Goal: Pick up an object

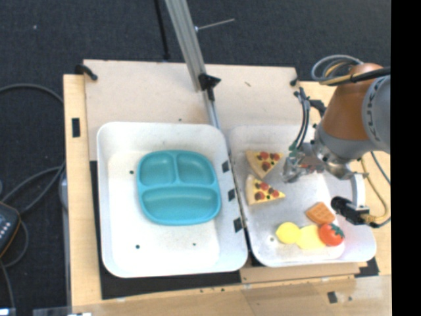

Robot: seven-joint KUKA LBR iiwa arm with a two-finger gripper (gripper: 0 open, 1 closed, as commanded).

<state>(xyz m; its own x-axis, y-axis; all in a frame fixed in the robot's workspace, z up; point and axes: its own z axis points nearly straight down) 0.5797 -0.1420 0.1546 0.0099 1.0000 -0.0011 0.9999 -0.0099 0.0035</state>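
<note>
The end effector hangs low over the far part of the right bin, its arm coming in from the right. Whether it is spread or closed cannot be told from this slanted view, and nothing can be seen gripped in it.

The nearest candidate is the far pizza slice, which lies just to the left of the end effector, close beside it. Its long axis appears to run from a wider far edge toward a tip pointing near and left. A second pizza slice lies a little nearer and to the left, its tip pointing right toward the middle of the bin. Judging from this, the coming move turns on a short shift left to sit over the far slice.

Farther off, at the near right of the same bin, sit a waffle-like biscuit, a yellow piece and a red tomato-like piece, clustered together. The left bin holds a teal divided plate, well apart from the end effector. Both bins rest on the surface.
</note>
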